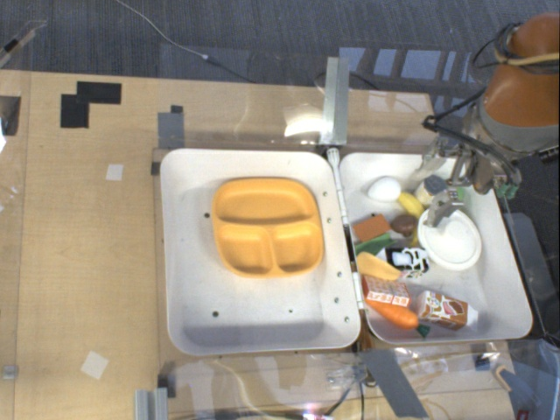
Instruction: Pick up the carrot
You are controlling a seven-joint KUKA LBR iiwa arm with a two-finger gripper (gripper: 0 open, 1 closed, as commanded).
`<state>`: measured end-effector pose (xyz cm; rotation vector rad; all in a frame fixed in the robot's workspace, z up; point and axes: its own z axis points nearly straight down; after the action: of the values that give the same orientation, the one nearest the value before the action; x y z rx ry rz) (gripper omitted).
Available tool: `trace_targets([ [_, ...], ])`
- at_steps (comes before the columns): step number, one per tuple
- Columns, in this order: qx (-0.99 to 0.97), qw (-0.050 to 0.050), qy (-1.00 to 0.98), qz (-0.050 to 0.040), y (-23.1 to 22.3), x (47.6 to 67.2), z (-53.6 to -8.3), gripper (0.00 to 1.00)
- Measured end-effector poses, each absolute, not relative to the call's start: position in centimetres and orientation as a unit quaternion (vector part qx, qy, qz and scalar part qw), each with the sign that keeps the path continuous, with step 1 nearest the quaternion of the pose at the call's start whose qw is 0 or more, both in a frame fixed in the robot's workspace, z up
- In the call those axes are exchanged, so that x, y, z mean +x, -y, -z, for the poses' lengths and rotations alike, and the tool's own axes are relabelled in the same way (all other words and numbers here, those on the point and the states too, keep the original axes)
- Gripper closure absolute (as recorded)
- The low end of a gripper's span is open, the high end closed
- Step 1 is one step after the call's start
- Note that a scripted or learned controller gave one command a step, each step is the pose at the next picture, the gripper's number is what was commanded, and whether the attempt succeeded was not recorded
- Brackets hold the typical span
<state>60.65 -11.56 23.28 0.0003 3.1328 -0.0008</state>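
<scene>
The fingers [437,206] look parted, with nothing between them; the gripper [448,196] hangs over the far half of the right bin [516,309], just above the far rim of a white bowl [453,241].

At the near edge of that bin lies the carrot [391,314]. Its long axis runs roughly across the view, left to right. The orange body slants slightly toward the camera at its right end, where a bit of green seems to sit. A brown carton [448,310] lies just beside it on the right, and a yellow wedge [378,267] sits just behind it. Beyond that is a small black-and-white item [409,259], then the bowl. Farther back are a brown block [371,227], a yellow piece [409,203] and a white egg-shaped object [383,188].

So the carrot lies toward the camera and to the left of the gripper, with the bowl and the black-and-white item between them. It is well apart from the gripper, nearly the depth of the bin away. The coming move likely calls for a pull toward the near wall and a wrist turn, so the jaws close across the carrot's narrow width. The carton and the wedge leave little room on either side.

The left bin [188,322] holds an orange compartment tray [267,226].
</scene>
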Motion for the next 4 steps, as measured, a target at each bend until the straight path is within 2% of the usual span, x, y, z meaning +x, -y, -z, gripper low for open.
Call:
trace_targets([
  [1, 0.025, -0.001, -1.000, -0.0004, 10.9, 50.6, -14.5, 0.00],
  [2, 0.078, 0.009, -0.997, 0.0003, 9.2, 53.3, -11.9, 0.00],
  [3, 0.109, 0.005, -0.994, -0.0003, 8.6, 48.9, -13.0, 0.00],
  [4, 0.126, 0.005, -0.992, -0.0001, 10.4, 53.3, -14.0, 0.00],
])
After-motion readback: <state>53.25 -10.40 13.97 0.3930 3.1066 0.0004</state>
